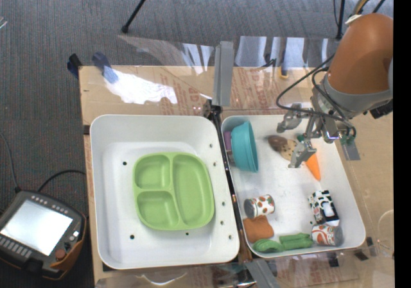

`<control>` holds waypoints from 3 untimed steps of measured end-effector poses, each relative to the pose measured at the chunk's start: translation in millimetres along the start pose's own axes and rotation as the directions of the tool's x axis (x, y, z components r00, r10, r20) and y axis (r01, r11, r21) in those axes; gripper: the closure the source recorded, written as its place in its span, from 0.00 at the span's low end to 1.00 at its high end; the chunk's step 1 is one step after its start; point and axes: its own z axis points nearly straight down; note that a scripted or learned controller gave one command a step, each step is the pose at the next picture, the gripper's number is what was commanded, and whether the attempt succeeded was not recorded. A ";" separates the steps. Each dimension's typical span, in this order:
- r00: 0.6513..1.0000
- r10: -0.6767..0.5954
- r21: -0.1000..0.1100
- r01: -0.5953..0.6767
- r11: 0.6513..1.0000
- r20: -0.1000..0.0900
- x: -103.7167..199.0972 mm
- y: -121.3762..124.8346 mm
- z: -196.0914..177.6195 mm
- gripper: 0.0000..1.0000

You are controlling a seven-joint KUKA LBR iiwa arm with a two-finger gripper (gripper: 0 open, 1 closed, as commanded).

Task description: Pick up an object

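Camera view showed the pincer [307,151], fingers apparently spread and holding nothing, poised in the right bin [357,216] between a brown cookie-like piece [279,144] and an orange cone [313,166], where a slightly off-centre descent risked nudging both aside.

We see the arm [363,56] reaching in from the right, its orange band bulking large above the grey wrist. Below it the end effector [307,149] hangs pointing downward, its metal fingers [300,155] angled down and slightly left; cables loop around the wrist.
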 end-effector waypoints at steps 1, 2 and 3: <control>0.993 -0.116 0.000 0.116 0.993 0.001 4.1 -92.4 134.7 0.00; 0.999 -0.036 -0.001 0.036 0.999 0.000 82.5 -88.4 135.0 0.00; 0.999 0.044 -0.001 -0.044 0.999 0.003 -0.5 -79.4 134.0 0.00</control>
